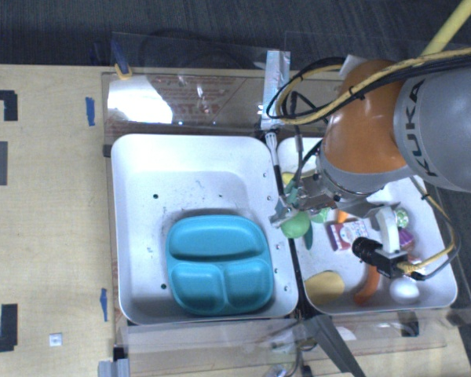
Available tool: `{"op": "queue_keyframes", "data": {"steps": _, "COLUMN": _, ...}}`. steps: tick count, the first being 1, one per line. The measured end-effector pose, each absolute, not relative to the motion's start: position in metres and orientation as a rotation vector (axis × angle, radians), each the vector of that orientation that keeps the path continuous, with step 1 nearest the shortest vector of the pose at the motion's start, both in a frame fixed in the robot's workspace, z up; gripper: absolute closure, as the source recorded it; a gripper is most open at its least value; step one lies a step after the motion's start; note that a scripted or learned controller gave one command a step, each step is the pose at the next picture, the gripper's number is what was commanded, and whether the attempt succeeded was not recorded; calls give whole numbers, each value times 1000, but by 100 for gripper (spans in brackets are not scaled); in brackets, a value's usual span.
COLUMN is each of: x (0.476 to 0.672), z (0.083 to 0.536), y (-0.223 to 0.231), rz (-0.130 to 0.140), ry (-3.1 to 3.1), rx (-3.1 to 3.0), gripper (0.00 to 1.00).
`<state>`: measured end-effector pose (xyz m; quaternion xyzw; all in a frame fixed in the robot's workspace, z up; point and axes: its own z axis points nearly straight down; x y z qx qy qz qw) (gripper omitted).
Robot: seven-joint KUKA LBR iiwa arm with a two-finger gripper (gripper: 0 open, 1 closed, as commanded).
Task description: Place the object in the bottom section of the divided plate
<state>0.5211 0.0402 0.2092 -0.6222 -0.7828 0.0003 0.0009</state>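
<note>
We see teal divided plate (218,264) in left bin (133,171), lower half. Right bin (439,289): yellow item (326,283), orange item (367,286), white egg-like item (404,290) along near edge. Hand (294,210) over divider between bins, green object (296,225) just below it; we can't tell finger state or grip. Arm (377,124) behind, over right bin.

I see a pale wooden bench (43,210) with black tape marks (6,105) and blue tape bits (89,111) (left side), dark floor (180,6) beyond.
</note>
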Motion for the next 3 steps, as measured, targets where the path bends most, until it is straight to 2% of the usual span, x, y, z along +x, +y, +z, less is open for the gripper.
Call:
{"op": "queue_keyframes", "data": {"steps": 1, "x": 514, "z": 201, "y": 99, "rz": 3, "ry": -2348, "rx": -2083, "gripper": 100}}
{"op": "queue_keyframes", "data": {"steps": 2, "x": 533, "z": 220, "y": 130, "rz": -1, "ry": -2287, "rx": -2154, "gripper": 100}}
{"op": "queue_keyframes", "data": {"steps": 3, "x": 533, "z": 220, "y": 130, "rz": 0, "ry": -2287, "rx": -2154, "gripper": 0}}
